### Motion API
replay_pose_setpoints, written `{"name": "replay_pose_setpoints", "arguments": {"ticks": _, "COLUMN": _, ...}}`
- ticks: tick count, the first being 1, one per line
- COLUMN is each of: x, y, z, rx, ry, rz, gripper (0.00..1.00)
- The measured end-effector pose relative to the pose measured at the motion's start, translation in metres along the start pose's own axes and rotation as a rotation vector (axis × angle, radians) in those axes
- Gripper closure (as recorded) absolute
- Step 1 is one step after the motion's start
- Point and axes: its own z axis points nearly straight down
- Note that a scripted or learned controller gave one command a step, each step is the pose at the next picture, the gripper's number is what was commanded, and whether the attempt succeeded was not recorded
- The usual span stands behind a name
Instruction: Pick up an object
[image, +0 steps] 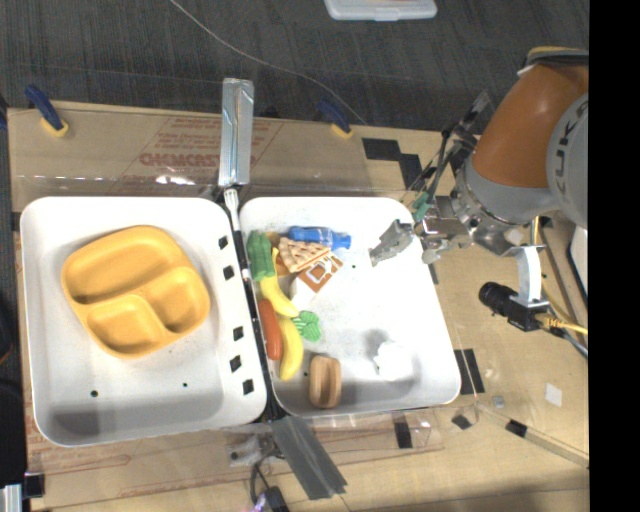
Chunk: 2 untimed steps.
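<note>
The right bin (430, 330) holds a cluster of toy food along its left side. There is a blue bottle (318, 237), a brown waffle-like piece (310, 263), a green vegetable (260, 255), a yellow banana (283, 330), an orange carrot (271, 335) and a small green piece (307, 323). A brown bread loaf (325, 381) lies near the front wall, and a white lump (392, 358) sits to its right. My gripper (392, 241) hangs over the bin's upper right part, apart from all the objects, with nothing seen in it.
The left bin (60, 400) holds a yellow divided plate (135, 288). A metal clamp bar (236, 130) stands between the bins at the back. The arm's wrist (520, 150) sits above the bench to the right of the bins.
</note>
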Motion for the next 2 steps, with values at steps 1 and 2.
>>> {"name": "replay_pose_setpoints", "arguments": {"ticks": 1, "x": -0.035, "y": -0.004, "z": 0.177, "rx": -0.005, "ry": 0.000, "rz": 0.093, "gripper": 0.00}}
{"name": "replay_pose_setpoints", "arguments": {"ticks": 2, "x": -0.007, "y": -0.016, "z": 0.175, "rx": 0.001, "ry": 0.002, "rz": 0.108, "gripper": 0.00}}
